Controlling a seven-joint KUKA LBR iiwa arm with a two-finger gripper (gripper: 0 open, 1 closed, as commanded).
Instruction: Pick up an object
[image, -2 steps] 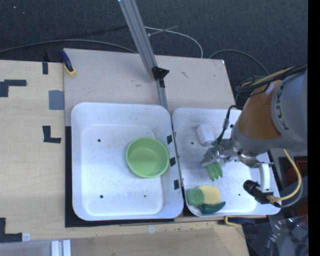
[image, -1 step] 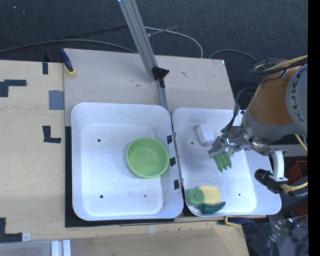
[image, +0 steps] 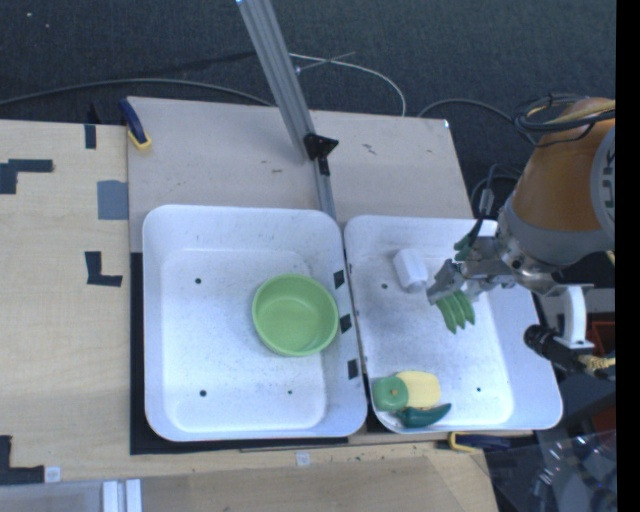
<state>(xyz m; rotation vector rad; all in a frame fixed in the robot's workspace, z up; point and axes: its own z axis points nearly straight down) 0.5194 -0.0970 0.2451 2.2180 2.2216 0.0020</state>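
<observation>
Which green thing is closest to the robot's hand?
The small green ridged toy, right under the end effector. The green bowl sits in the other bin.

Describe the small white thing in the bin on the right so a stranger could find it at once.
Start at the right bin, the one the arm reaches over. In its far left part, just left of the gripper, lies a small white block. It is the one plain white piece there; the green piece beside the gripper and the yellow and green toys at the near edge are coloured.
</observation>
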